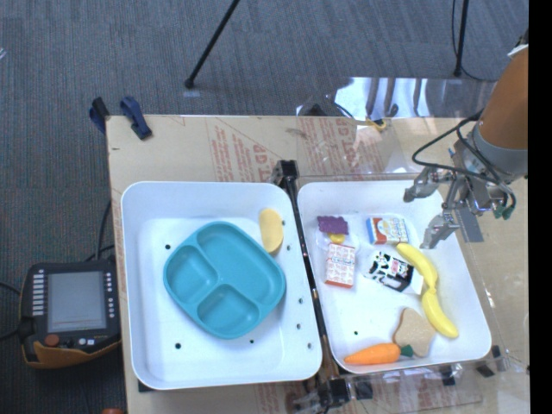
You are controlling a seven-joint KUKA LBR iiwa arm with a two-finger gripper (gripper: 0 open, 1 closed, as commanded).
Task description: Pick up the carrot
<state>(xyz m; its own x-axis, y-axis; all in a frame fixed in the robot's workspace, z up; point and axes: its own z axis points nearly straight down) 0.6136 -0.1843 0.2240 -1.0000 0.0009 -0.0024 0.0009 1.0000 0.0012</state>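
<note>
Approach step, nothing grasped. Pincer (pixel 429 212) hangs spread open and empty over the right bin (pixel 479 313), beyond the bananas (pixel 429 287) from the carrot (pixel 373 354). Carrot lies at that bin's near wall, touching the bread slice (pixel 415 332). Next: travel over, descend, close. Left bin (pixel 138 317) holds 1 teal plate (pixel 224 279).
</note>
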